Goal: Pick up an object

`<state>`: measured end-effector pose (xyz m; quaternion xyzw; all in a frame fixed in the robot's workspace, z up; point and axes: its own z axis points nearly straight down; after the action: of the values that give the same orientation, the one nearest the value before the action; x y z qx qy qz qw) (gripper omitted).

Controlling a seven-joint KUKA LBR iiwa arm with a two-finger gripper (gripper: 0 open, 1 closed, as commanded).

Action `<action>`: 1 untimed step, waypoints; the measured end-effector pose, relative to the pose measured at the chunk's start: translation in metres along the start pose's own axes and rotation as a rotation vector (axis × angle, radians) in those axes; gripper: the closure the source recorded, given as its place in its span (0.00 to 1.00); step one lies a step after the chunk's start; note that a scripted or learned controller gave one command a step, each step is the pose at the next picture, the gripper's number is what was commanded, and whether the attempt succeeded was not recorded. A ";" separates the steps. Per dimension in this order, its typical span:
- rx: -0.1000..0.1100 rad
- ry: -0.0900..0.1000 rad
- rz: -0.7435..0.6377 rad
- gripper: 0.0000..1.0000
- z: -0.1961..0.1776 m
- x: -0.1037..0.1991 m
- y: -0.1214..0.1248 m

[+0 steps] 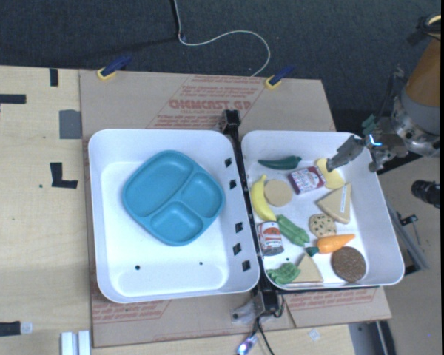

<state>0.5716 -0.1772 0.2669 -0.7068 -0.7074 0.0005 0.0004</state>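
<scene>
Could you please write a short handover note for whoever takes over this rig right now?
Gripper: over the right bin's upper right corner, just above a yellow item; I cannot tell whether it is open or shut, and nothing shows in its grip.
Things: toy food lies in the right bin, including a banana, carrot, cookie and green pepper. A blue plate sits in the left bin.
Done: no pick visible.
Left: grasp one item and lift it.

Even, fairly bright overhead light; the white bins (103, 198) glare mildly, shadows stay soft, and detail blurs slightly toward three o'clock.
</scene>
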 end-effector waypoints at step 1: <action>0.002 0.002 -0.001 0.00 -0.023 0.028 -0.057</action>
<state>0.5145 -0.1495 0.2898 -0.7066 -0.7076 0.0003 0.0018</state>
